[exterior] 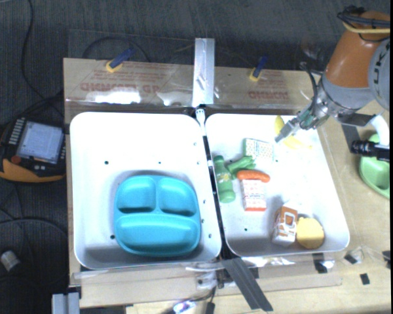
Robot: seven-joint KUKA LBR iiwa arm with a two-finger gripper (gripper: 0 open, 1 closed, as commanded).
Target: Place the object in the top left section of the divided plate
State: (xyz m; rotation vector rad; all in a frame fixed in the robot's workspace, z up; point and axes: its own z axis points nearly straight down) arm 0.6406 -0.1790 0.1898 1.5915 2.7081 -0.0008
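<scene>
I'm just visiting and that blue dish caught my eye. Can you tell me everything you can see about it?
The divided plate is light blue, looks like smooth plastic, and has rounded corners. Raised ridges split it into three sections: two small ones along the far side and one wide one nearer the camera. It lies flat on the floor of the left bin, toward the near right corner. All three sections look bare.

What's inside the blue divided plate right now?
The blue divided plate in the left bin has nothing in its three sections: two small ones at the top, one large one below. The bin floor under it is covered by the plate.
</scene>
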